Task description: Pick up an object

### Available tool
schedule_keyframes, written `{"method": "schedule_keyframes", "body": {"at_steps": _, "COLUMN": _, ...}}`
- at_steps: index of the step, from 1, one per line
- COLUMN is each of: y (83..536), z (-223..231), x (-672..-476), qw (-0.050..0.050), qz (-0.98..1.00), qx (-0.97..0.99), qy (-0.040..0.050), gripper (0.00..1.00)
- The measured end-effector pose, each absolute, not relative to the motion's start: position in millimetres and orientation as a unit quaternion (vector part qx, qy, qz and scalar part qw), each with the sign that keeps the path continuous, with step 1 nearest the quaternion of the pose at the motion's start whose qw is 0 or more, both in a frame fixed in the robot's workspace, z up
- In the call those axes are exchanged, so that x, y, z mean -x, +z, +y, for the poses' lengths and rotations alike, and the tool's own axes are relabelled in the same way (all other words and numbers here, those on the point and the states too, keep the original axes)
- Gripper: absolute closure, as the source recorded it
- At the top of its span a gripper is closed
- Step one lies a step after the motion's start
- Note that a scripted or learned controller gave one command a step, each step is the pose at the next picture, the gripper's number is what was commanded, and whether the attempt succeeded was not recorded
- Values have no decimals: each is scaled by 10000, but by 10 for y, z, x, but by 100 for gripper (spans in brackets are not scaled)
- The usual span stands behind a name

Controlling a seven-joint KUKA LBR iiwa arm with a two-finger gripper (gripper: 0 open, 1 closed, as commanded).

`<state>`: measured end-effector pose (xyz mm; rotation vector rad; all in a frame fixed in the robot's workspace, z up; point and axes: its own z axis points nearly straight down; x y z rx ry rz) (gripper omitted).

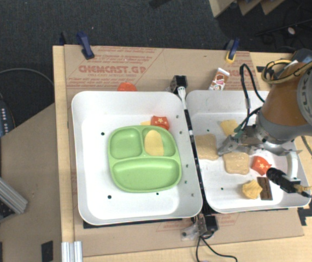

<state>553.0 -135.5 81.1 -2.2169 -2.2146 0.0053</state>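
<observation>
left bin [90,146]: green divided plate [143,173] with a pale yellow piece [154,142] in one top compartment; red item [160,122] at its rim. right bin [210,195]: my gripper [231,144] low beside the tan bread slice [236,162]; finger state undetermined. small red piece [260,165] close by.

Two white bins [84,146], one green divided plate [143,160], two red pieces [160,122], several tan and yellow food pieces [236,162].
</observation>
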Motion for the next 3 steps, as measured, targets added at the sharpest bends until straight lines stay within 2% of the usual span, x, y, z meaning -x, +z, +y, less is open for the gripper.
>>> {"method": "schedule_keyframes", "body": {"at_steps": 1, "y": 844, "z": -1411, "x": -5235, "qw": 25, "qz": -7066, "qx": 7076, "qy": 10, "gripper": 0}}
{"method": "schedule_keyframes", "body": {"at_steps": 2, "y": 953, "z": -1413, "x": -5256, "qw": -5, "qz": -7067, "qx": 7075, "qy": -2, "gripper": 100}}
{"method": "schedule_keyframes", "body": {"at_steps": 3, "y": 1912, "z": -694, "x": -5825, "qw": -49, "qz": -7106, "qx": 7035, "qy": -56, "gripper": 100}}
